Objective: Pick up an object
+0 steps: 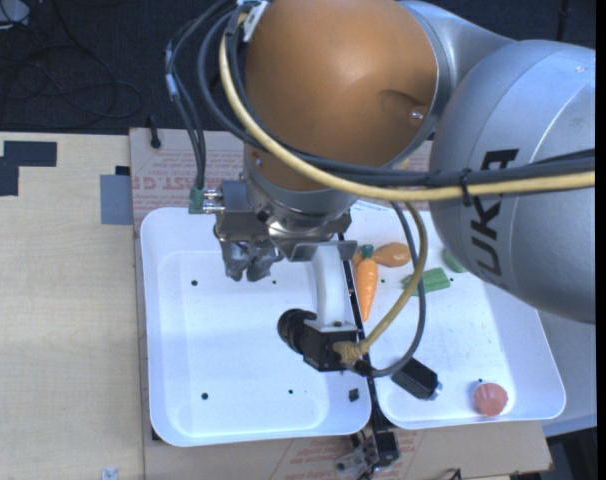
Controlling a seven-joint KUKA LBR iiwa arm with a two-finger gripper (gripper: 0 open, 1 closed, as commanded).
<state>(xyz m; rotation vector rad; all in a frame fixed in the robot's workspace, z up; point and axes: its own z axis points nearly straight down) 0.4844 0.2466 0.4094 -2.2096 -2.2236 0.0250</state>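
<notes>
My gripper [249, 260] hangs below the orange wrist band over the upper middle of the left bin [183, 368], above bare white floor. Nothing shows under or beside it. An orange carrot [365, 286] with a green top lies on the divide between the bins, just right of the wrist. Beside it, in the right bin [543, 408], sit a small orange piece [392, 256] and a green piece [434, 281]. A pinkish-red ball [490, 398] rests at the right bin's front right. A small black block [416, 379] lies at its front left.
The large grey arm covers the upper right of the view and much of the right bin. A yellow cable and black hoses loop from the wrist down to a black fitting [305, 334] over the left bin. A wooden bench surface [53, 298] lies to the left.
</notes>
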